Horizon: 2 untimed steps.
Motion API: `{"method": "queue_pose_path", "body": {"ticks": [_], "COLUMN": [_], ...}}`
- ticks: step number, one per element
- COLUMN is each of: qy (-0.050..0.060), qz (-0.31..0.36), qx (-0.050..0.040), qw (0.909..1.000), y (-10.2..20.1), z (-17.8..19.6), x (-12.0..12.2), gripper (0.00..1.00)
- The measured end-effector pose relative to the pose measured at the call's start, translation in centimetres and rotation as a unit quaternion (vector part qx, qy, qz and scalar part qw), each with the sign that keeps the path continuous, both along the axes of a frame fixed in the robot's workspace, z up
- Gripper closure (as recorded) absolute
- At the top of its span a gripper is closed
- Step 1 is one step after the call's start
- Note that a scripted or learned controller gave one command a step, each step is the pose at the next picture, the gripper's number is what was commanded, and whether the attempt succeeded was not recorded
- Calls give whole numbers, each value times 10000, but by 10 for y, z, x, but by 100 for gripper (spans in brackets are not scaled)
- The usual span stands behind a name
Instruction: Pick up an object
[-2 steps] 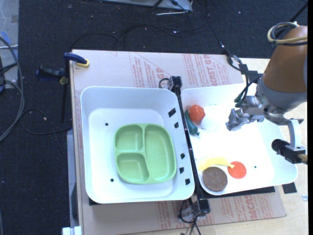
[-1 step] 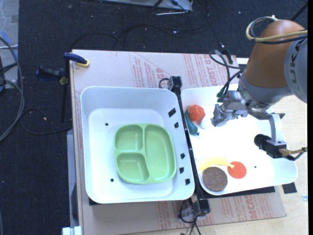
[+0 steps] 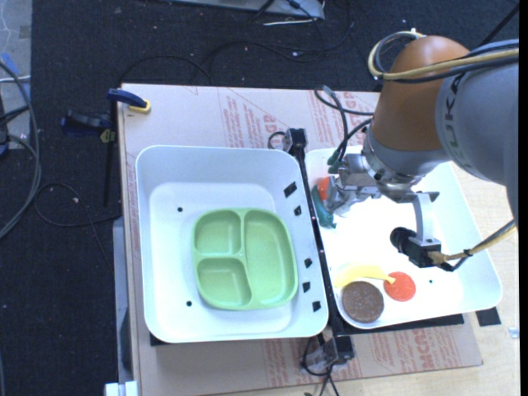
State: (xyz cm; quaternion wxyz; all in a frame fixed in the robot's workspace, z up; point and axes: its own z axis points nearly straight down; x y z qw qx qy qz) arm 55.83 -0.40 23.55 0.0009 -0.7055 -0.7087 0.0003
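Note:
My gripper (image 3: 340,195) hangs low over the far left side of the right bin (image 3: 462,221), under the grey arm with its orange band. Right beside it, against the bin's left wall, lies a small teal and orange object (image 3: 323,205), partly hidden by the gripper. Whether it sits between the fingers is unclear. At the near side of the same bin lie a brown round disc (image 3: 363,301), a yellow banana-shaped piece (image 3: 360,274) and a small red-orange piece (image 3: 400,286).
The left bin (image 3: 165,180) holds a pale green divided tray (image 3: 244,258). Black clips line the wall between the two bins. Cables run behind the right bin, and a blue clamp (image 3: 128,100) sits at the bench's far left corner.

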Motion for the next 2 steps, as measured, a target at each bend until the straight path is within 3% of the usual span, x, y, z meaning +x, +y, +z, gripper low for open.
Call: {"method": "queue_pose_path", "body": {"ticks": [2], "qy": [-11], "qz": [-5], "qx": [-2], "qw": [10000], "y": [93], "z": [6], "x": [20], "gripper": [100]}}
